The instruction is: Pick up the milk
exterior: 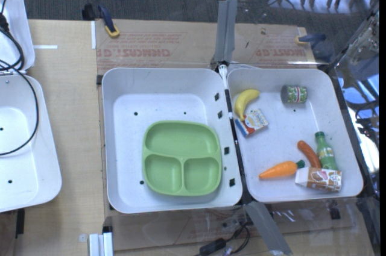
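White milk carton point(256, 121) flat, long axis diagonal, beside banana point(244, 102).

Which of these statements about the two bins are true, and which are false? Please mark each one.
1. The green plate lies in the left bin. True.
2. The banana lies on the green plate. False: it lies in the right bin, near the divider.
3. The carrot lies beside a carton lying flat. True.
4. The green can sits in the left bin. False: it sits in the right bin, toward the far wall.
5. The green bottle lies next to the sausage. True.
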